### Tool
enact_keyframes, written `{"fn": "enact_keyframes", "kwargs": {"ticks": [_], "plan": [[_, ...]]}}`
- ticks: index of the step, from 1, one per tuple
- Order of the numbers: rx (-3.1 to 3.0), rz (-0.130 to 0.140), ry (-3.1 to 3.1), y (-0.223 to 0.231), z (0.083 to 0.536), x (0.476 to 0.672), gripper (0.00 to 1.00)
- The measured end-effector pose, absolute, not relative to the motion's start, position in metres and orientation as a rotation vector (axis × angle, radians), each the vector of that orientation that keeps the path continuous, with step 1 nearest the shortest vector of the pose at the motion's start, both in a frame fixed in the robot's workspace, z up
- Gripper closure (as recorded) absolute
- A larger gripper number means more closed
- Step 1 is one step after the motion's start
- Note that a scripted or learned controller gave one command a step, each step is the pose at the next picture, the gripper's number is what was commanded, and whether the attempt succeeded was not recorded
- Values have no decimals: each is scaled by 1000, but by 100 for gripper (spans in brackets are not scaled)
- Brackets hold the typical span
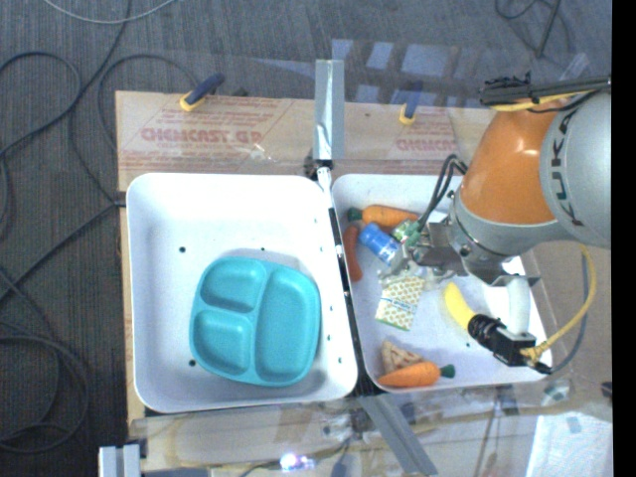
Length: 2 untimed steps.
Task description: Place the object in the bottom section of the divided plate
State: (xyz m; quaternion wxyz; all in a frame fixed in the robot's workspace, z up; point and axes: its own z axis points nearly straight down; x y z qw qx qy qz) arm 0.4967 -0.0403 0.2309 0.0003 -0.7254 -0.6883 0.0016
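In the left white bin [149, 266] lies the turquoise plastic divided plate [257, 319], with two small sections on its left side and one big section on its right; all three sections look bare, so nothing is placed yet. Which of them counts as the bottom section I can only guess; perhaps the one nearest to the lower edge of the view. In the right white bin [442, 356] there are several toys: an orange carrot at the top [390, 216], a small blue bottle with a white cap [378, 242], a green-and-white chequered packet [399, 300], a yellow banana-shaped piece [458, 306], and another orange carrot at the bottom [408, 374] next to a brown wedge [398, 353]. The grey and orange arm [517, 182] hangs over this bin, and its gripper [427, 249] is near the bottle and the packet, but whether it is released or clenched I cannot tell. I judge that the picking step is in hand. The next move calls for a sure grasp, then a carry leftward over the bin walls.
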Motion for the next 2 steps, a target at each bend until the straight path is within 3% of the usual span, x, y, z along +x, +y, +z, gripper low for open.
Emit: {"fn": "enact_keyframes", "kwargs": {"ticks": [1,2], "plan": [[-2156,4,-2283,26,199,484,100],[-2156,3,-2282,26,199,484,0]]}}
